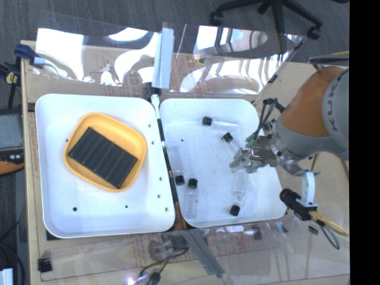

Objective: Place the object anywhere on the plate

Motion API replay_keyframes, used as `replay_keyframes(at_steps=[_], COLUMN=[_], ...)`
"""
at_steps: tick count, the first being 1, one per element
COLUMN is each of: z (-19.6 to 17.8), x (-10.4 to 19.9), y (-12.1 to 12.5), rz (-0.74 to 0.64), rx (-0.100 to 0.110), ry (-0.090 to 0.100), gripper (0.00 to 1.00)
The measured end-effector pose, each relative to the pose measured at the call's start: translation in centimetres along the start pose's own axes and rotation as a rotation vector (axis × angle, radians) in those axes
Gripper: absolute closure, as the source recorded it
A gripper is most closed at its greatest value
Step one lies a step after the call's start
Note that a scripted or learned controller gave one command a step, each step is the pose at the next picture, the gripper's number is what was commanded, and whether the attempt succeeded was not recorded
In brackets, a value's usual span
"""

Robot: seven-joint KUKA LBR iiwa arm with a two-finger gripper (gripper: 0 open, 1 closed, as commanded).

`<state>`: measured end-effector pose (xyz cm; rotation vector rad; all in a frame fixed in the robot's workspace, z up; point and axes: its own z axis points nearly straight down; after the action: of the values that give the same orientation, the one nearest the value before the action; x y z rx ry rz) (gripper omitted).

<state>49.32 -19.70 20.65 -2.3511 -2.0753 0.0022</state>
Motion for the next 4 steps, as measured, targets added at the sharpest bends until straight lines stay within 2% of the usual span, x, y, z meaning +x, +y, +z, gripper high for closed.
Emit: replay_keyframes(at_steps=[1, 2, 3, 4], z=[1.3, 1.7, 1.0, 1.6], x=[5.9, 11.7, 18.8, 23.8], y=[-2.5, -3.2, -3.3, -1.6], rz=[-0.229, -0.42, -0.537, -0.62], rx=[0.003, 0.002, 0.0, -0.001], ry=[-0.001, -0.002, -0.004, -0.004], gripper=[1.0, 1.0, 1.0, 1.0])
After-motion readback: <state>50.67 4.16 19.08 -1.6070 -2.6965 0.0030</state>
